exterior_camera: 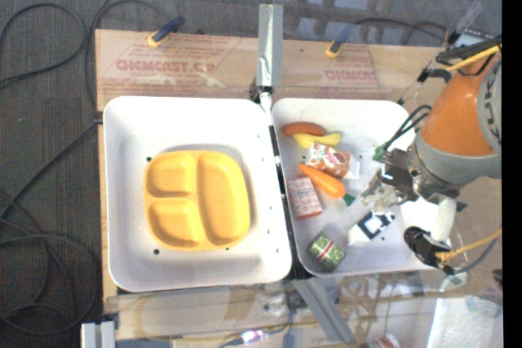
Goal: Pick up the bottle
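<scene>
Two white bins sat side by side. In the right bin [342,112], the little green bottle [328,251] lay alone near the front, probably easy to reach. The gripper [390,185] hung nearby, not touching it. I could not tell if its grip was loose or tight.

Bench [204,65] is topped with a printed cardboard sheet, held by two clamps at the far edge [165,30] [338,40]. Two white bins are set on it side by side, touching: left bin [122,126], right bin [359,108]. A metal bracket [268,45] is seated above the seam between them.
</scene>
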`<move>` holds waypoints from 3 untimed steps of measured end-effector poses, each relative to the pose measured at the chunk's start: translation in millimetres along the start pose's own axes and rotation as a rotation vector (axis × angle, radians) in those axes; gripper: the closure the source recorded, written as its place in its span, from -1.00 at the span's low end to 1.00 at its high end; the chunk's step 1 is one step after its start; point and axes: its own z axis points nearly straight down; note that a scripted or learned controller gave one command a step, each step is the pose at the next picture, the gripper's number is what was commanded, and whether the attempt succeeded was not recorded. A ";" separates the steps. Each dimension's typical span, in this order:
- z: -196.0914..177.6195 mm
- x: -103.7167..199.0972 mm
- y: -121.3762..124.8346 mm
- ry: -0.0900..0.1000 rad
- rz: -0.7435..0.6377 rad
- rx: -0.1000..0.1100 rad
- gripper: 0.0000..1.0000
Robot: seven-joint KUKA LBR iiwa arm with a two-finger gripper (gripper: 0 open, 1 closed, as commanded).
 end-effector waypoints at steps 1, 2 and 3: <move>-36.0 -30.6 12.6 -0.002 0.174 -0.002 1.00; -33.8 -77.4 31.6 -0.001 0.330 -0.001 1.00; -36.8 -86.3 35.8 0.000 0.540 0.000 1.00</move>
